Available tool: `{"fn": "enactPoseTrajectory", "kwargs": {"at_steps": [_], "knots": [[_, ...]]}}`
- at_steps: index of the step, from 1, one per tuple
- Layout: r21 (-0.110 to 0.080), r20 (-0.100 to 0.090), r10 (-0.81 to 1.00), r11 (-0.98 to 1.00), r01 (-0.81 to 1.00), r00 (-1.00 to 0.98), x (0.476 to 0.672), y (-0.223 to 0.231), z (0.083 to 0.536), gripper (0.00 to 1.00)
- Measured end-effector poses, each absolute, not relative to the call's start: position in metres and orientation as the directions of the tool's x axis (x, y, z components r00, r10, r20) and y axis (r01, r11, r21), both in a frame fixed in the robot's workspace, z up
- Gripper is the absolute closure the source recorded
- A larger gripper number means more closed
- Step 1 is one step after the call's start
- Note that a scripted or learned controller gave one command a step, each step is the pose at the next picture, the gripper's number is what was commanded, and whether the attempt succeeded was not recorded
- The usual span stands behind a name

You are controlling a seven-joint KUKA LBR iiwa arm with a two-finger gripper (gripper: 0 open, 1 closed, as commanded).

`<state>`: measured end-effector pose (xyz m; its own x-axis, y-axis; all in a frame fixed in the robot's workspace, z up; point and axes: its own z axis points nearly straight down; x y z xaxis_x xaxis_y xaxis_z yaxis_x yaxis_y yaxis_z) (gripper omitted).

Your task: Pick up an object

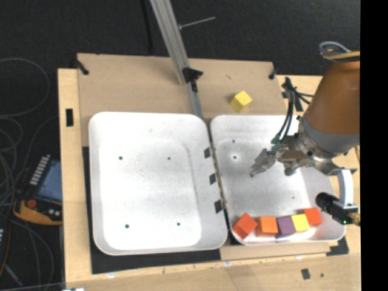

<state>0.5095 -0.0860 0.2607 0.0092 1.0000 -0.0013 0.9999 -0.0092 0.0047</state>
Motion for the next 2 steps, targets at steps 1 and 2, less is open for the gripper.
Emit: {"fn": "enactPoseTrajectory", "kwargs": {"at_steps": [1, 2], "knots": [[-0.002, -0.003, 1.0, -0.003, 1.0, 0.003, 0.565, -0.138, 0.204, 0.0], [-0.005, 0.002, 1.0, 0.003, 1.0, -0.003, 0.509, -0.086, 0.177, 0.0]]}}
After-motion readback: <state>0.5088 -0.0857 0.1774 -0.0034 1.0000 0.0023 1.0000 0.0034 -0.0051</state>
